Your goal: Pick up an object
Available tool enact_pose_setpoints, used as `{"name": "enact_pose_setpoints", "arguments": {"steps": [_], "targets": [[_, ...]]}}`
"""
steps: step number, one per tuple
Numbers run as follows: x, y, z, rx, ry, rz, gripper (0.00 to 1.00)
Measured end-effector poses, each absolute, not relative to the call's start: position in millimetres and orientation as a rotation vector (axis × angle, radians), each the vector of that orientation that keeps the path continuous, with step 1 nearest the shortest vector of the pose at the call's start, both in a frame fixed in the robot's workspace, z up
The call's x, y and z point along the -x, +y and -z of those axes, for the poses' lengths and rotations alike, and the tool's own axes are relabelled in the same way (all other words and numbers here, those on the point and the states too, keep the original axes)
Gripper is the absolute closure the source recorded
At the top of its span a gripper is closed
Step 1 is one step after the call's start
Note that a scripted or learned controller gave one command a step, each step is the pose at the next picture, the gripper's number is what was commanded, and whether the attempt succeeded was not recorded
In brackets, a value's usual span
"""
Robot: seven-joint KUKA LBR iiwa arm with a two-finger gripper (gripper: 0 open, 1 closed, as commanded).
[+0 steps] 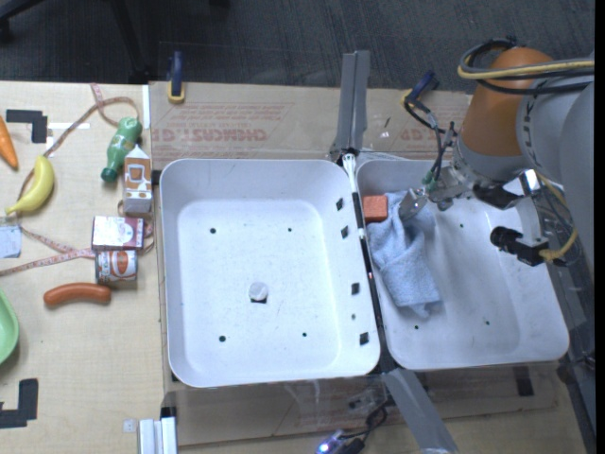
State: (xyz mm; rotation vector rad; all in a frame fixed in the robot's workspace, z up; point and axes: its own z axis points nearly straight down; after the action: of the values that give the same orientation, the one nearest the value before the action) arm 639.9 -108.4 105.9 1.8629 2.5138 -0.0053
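A small disc [258, 292] lay in the left bin [189, 253]; in the right bin [510, 329] a soft, light cloth [405, 263] sprawled beside an orange block [375, 207]; best pinched at a raised fold; the pincer [416, 201] touched its top edge, its opening impossible to tell.

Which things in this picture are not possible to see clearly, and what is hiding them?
- Pincer, camera view: small, and the wrist covers part of it; open or shut cannot be told.
- Orange block: its lower edge lies under the blue cloth.
- Small grey object in the left bin: too small to identify.
- Green plate: cut by the left edge.
- Right bin: its upper right corner is behind the arm.
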Motion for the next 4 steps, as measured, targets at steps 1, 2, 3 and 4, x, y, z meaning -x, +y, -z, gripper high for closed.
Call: {"name": "enact_pose_setpoints", "arguments": {"steps": [1, 2, 3, 4], "targets": [[-621.1, -105.7, -93.8, -1.840, 2.540, 0.004, 0.00], [-587.5, -108.5, -93.5, -1.721, 2.625, -0.001, 0.00], [-560.8, -101.6, -93.0, -1.691, 2.645, -0.001, 0.00], [-560.8, -102.3, -101.9, -1.697, 2.642, -0.002, 1.00]]}}
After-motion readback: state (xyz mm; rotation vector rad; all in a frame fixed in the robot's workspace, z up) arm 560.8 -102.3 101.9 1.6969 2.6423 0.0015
